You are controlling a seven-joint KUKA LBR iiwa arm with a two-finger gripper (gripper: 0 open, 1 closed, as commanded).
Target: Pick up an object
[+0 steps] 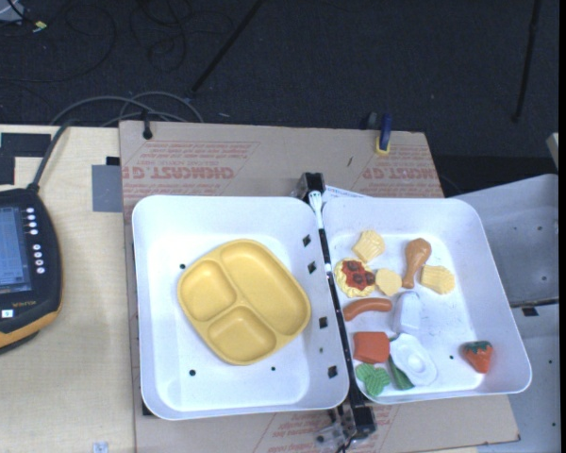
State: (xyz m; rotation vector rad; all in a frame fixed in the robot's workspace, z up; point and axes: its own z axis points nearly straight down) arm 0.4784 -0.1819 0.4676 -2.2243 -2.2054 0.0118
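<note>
The right bin (472, 220) holds several toy foods. Among them are a brown drumstick (415, 260), a red sausage (367, 307), a small pizza piece (356, 276), a yellow ridged piece (368, 246), another yellow piece (439, 279), a strawberry (478, 355), an orange-red block (372, 347), a green leaf (373, 378) and a white fried egg (414, 360). A yellow three-compartment plate (242, 301) lies in the left bin (170, 225).
A teach pendant (11, 262) with a lit screen rests on the bench at the far left. Cardboard (264, 159) lies under both bins. Black clips join the bins along the middle seam (323, 272). Cables run over the dark floor behind.
</note>
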